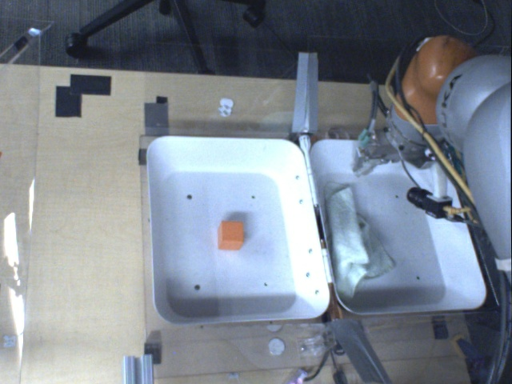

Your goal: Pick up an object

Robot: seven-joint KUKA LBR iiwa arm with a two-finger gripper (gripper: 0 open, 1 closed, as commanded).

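An orange cube [231, 235] lies near the middle of the left bin [172, 294]. A crumpled pale grey-green cloth [352, 237] lies along the left side of the right bin [448, 294]. My gripper [373, 150] hangs over the far left corner of the right bin, beyond the upper end of the cloth and well apart from the cube. The arm's cables and wrist body cover much of the gripper. I see nothing held in it.
A metal divider post [305, 94] stands at the back between the two bins. The grey arm [480, 118] with its orange band and cables covers the right bin's far right part. Black tape marks [80, 93] lie on the bench at the back left.
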